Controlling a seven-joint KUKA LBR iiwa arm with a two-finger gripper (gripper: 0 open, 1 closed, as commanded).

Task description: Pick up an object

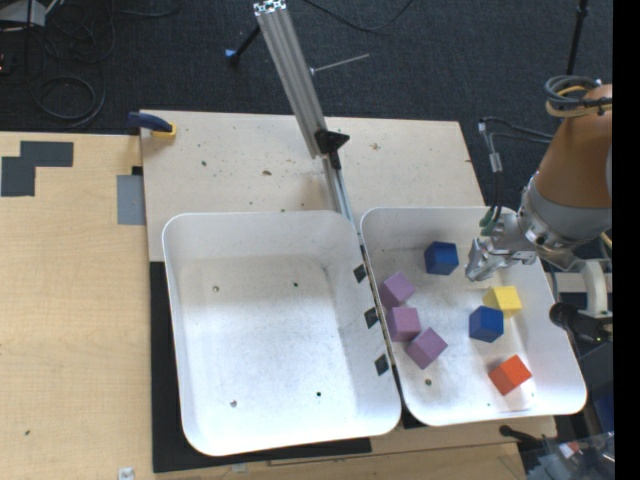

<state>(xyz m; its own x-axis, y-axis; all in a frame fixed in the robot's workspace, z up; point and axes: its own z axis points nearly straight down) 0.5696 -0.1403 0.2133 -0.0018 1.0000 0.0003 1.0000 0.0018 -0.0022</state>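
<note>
- Candidate objects: seven cubes lie in the right bin [415, 220]. None is lifted; all rest on the bin floor.
- Yellow cube [504, 299]: upper right part of the bin floor, just below the gripper [487, 264] and closest to it.
- Blue cube [486, 324]: directly below the yellow cube, touching or nearly touching it.
- Second blue cube [441, 258]: to the left of the gripper, near it but apart from it.
- Orange cube [511, 374]: near the bin's lower right corner, apart from the others.
- Three purple cubes: one upper [398, 289], one middle [404, 322], one lower [427, 347]. They form a loose column along the bin's left wall, each just beside the next.
- Gripper: positioned low over the right bin, between the second blue cube and the yellow cube. No cube is seen between its fingers. Whether the fingers are spread or closed cannot be told from this view.
- Arm [573, 173]: enters from the right; the orange band sits above the grey wrist.
- Left bin [190, 238]: stands side by side with the right bin; its floor shows only small dark specks.
- Bench [230, 158]: light surface carrying both bins. A slanted metal rail [296, 68] crosses it toward the gap between the bins.
- Blue-and-yellow clamp [152, 124]: at the bench's upper left corner.
</note>
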